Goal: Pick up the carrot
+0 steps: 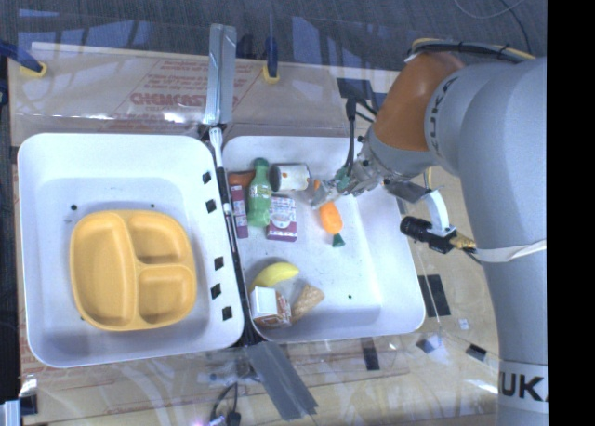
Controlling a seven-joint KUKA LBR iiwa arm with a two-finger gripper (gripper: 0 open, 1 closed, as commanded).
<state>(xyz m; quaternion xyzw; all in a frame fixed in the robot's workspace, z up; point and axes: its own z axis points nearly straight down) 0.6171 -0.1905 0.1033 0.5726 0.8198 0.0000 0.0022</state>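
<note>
The carrot (331, 219) lies free on the floor of the right bin (390, 312), just below the gripper (346, 182) — whether its fingers are spread I cannot tell — so this looks like the approach, and next it should drop over the carrot.

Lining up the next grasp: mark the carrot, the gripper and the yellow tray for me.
carrot (330, 219): camera view, middle of its orange body.
gripper (342, 182): camera view, between its fingertips, just above the carrot.
yellow tray (85, 266): camera view, left rim, in the left bin.
</note>
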